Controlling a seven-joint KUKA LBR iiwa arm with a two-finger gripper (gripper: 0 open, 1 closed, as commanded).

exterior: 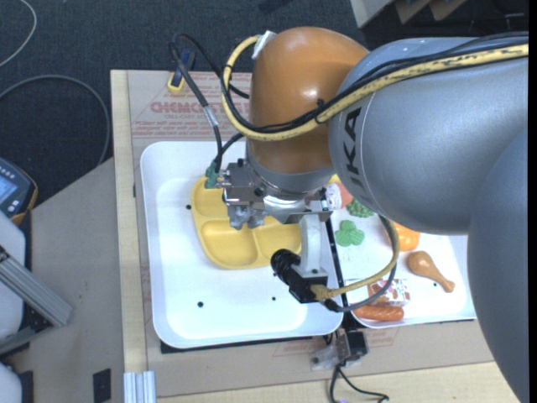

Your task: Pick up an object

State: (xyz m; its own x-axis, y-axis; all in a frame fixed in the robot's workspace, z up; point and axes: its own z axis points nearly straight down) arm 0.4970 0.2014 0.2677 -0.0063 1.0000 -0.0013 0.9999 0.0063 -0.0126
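Where arm (403, 133) looms, glossy yellow divided tray (231, 246) lies

The grey arm (436, 133) reaches in from the right, wrist pointing down.

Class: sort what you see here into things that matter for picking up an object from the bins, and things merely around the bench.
Job:
gripper
yellow tray
green broccoli toy
chicken drumstick toy
white bin

Lying about:
cardboard sheet
black floor cable

A robotics lab: a grey industrial arm (436, 133) over a white bin (168, 250), loose cables (17, 91) on dark carpet (84, 23).
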